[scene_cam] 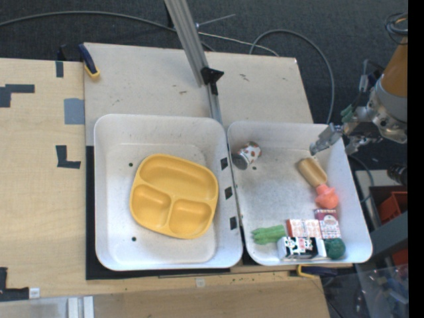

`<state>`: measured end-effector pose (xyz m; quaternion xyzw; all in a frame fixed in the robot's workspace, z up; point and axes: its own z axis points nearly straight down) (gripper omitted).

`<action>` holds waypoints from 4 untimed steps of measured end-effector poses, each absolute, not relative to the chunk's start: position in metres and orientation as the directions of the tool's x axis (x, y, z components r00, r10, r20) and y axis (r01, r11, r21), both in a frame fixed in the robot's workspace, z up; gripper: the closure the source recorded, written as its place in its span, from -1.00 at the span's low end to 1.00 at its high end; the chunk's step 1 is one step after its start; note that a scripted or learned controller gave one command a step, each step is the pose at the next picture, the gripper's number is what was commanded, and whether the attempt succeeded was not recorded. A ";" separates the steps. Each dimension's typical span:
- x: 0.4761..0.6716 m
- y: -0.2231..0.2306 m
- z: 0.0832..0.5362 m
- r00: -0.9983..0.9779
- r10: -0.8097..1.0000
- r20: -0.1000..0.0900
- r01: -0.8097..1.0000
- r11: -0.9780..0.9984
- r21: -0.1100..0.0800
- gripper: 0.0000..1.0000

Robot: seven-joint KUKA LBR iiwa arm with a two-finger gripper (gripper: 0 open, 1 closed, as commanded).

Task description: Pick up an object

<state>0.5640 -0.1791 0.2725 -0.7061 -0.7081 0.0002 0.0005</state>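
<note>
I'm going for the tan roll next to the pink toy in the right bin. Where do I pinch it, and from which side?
Probably mid-length on the tan roll, coming straight down from above. It lies flat and slanted, one end toward the pink toy, so set the fingers across its narrow width. Its upper end looks free; the gripper hangs just above and right of it.

Two white bins are set side by side on a pale board, the left bin touching the right bin. A blue-and-yellow clamp is fixed at the board's far left corner. A slanted metal pole is anchored by a black bracket near the far edge. Cables are trailed over dark carpet beyond it.
</note>
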 end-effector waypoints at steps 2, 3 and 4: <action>0.554 -0.180 0.214 -0.001 1.000 0.001 1.000 0.001 -0.007 -1.00; 0.544 -0.173 0.158 -0.002 1.000 0.001 1.000 0.002 -0.007 -1.00; 0.548 -0.180 0.103 -0.002 1.000 0.004 1.000 0.002 -0.006 -1.00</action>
